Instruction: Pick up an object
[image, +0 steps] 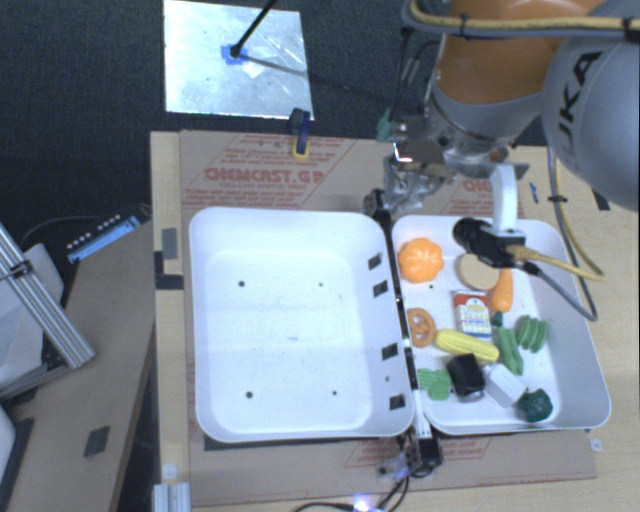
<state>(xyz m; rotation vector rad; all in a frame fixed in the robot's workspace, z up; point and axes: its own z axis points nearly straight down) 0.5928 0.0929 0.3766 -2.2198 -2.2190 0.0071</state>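
At the far left we see a shallow white plastic bin (290, 320) with only its bare floor showing. Just beside it on the right sits a second shallow white bin (585, 350), which holds a cluster of toy foods. Nearest the divider we find a round orange pumpkin-shaped toy (421, 259), and below it a small brown pretzel (421, 326) and a green leafy piece (433, 381). Moving right, a yellow corn cob (466, 344) lies touching a small red-and-yellow carton (473, 311), with a black block (465, 376) beneath. Further right are an orange carrot (502, 290), green pea pods (522, 338) and a dark green broccoli-like lump (535, 404). The grey and orange arm's gripper (410, 185) hangs above the far edge of the right bin, and we cannot tell its state.
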